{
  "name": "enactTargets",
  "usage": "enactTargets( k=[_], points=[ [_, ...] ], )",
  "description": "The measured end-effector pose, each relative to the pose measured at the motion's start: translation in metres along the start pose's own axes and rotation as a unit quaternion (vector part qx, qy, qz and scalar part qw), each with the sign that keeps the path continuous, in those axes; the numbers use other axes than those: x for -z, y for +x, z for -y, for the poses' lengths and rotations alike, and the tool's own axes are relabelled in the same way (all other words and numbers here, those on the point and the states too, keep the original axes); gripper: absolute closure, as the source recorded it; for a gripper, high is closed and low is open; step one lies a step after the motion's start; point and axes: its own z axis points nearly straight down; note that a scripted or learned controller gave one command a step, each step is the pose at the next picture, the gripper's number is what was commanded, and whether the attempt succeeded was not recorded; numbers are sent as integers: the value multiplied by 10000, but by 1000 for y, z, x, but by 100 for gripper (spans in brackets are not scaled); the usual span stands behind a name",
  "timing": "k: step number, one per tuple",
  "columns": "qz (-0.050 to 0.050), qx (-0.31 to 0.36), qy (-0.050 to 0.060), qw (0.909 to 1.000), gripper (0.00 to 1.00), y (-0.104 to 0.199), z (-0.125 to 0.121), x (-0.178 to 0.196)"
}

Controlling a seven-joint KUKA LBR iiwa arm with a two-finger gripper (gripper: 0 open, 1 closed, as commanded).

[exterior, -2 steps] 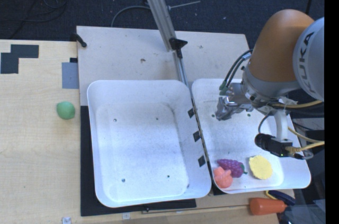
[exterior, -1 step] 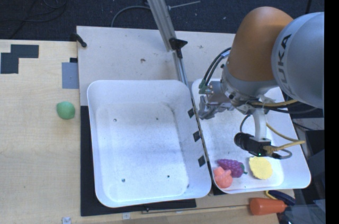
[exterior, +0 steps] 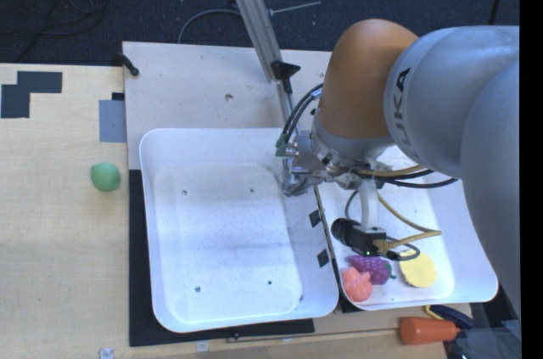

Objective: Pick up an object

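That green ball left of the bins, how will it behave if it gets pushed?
The green ball looks round, so it would probably roll on the flat bench. It lies in the open, so little would likely stop it.

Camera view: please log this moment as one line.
arm: above right bin; in it: purple toy, orange toy, yellow disc; green ball: on bench

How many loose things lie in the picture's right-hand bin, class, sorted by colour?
purple thing: 1
orange-pink thing: 1
yellow thing: 1
Total: 3
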Motion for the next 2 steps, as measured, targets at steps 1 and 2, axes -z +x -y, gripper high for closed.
enactTargets(
  k=[1, 2],
  points=[
    [3, -17, -13, 10000, 100, 14, -8, 13],
    [4, -17, -9, 10000, 0, 14, -7, 12]
  ],
)
